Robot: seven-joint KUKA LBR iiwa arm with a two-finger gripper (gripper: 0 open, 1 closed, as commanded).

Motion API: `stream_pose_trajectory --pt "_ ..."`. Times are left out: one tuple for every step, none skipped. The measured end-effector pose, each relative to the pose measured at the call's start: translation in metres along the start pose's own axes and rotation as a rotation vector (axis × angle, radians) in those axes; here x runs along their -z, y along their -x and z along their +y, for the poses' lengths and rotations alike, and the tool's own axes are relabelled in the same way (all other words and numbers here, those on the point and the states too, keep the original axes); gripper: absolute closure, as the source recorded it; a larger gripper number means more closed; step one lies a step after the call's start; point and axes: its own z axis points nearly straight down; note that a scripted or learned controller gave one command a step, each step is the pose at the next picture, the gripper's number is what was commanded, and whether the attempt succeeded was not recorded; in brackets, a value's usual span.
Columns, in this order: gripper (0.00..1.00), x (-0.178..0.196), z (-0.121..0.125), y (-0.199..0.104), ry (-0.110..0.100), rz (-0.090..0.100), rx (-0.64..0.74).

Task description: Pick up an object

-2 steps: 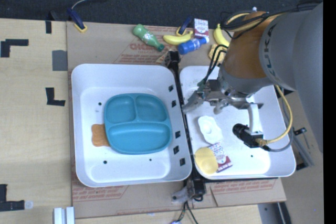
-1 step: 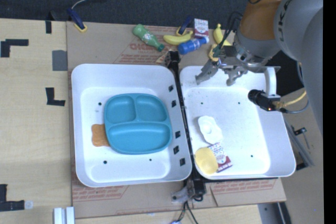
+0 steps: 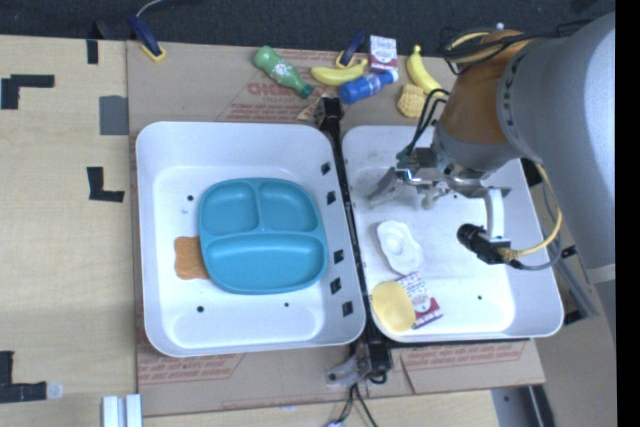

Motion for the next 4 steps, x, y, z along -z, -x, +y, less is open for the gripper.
stream_pose_trajectory --pt "0.0 -0.025 -0.011 0.009 0.008 0.0 0.002" --pt "0.0 -0.025 0.048 0.012 0.01 -0.002 0.001" --pt "0.0 -0.025 0.019 0.005 0.009 -0.002 0.0" --pt "0.0 -0.025 0.057 0.004 0.009 -0.001 0.001"
